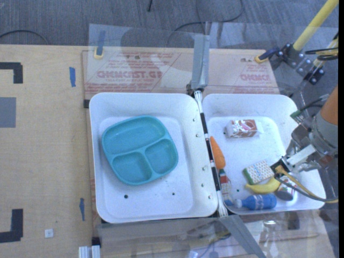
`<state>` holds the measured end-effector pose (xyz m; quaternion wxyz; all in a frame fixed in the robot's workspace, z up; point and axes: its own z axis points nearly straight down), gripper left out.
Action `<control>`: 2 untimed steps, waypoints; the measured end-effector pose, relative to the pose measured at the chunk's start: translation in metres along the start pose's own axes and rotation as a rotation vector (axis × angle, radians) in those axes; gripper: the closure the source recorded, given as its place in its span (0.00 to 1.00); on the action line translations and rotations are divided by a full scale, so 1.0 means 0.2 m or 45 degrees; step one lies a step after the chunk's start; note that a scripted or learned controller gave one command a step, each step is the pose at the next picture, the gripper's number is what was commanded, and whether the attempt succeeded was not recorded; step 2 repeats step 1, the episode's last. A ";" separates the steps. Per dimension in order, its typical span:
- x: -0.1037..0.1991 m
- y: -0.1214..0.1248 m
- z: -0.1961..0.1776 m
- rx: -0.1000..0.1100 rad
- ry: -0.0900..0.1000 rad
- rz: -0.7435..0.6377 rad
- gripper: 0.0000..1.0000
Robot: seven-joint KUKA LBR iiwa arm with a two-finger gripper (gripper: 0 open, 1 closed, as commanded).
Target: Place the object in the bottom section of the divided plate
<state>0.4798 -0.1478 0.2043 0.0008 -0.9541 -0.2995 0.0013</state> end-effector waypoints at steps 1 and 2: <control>0.00 0.00 0.00 0.000 0.000 0.000 0.00; 0.00 0.00 0.00 0.000 0.000 0.000 0.00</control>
